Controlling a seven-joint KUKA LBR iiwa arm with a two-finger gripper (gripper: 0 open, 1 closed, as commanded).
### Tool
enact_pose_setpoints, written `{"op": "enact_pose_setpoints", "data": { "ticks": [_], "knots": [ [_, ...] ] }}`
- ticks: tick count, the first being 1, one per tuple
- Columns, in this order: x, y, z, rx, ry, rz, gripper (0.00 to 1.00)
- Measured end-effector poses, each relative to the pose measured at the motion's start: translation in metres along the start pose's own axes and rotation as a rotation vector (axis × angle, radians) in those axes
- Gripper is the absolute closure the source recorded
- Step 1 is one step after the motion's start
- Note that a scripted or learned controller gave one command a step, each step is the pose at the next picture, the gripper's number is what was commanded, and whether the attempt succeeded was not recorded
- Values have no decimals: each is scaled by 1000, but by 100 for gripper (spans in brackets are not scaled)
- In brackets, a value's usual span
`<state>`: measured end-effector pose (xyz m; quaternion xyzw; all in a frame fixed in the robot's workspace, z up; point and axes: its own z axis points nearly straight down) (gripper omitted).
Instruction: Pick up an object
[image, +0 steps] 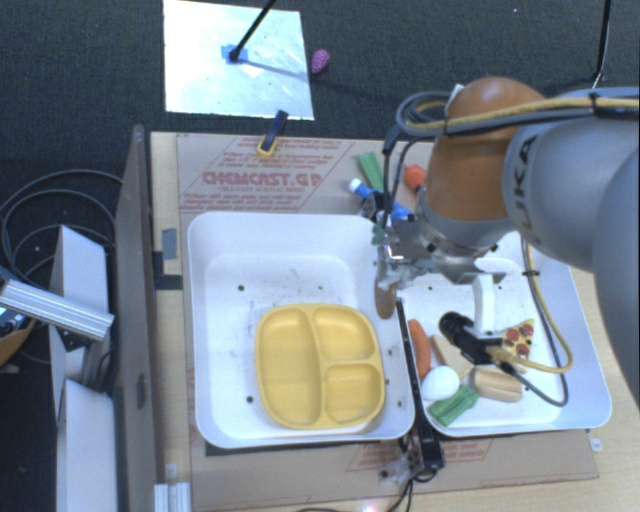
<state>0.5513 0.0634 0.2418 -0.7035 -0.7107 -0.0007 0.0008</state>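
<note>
Camera view, looking down on two shallow white plastic bins that are sitting side by side on a brown cardboard sheet (250, 180) printed in red. The left bin (290, 275) is carrying a glossy yellow plastic plate (320, 365), rounded at the corners and moulded into three compartments. The plate is lying close to the bin's near edge, and the bare floor beyond it is showing dark specks and scuffs.

The grey metal arm (570, 170), with its smooth orange band (480, 150), is covering the far half of the right bin (585, 385). The gripper (386, 295) is hanging over the wall that the two bins are sharing, about midway along it. Whether it is open or closed cannot be told, and a brownish shape at its tip is too blurred to identify.

Loose objects are lying toward the right bin's near edge:
- a tapered orange carrot (421, 345) beside the shared wall;
- a smooth white egg (440, 383) at the carrot's near end;
- a bumpy green pod (453, 405) near the near left corner;
- a tan bread roll (497, 385) just beside the egg;
- a triangular pizza slice (518, 337) with red spots, farther in.

A flat green strip (370, 165) is lying by the right bin's far left corner, partly behind the arm's cables.
</note>
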Motion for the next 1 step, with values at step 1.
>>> {"op": "enact_pose_setpoints", "data": {
  "ticks": [1],
  "knots": [
    [-66, -32, 6, 2, -4, 15, 100]
  ]
}}
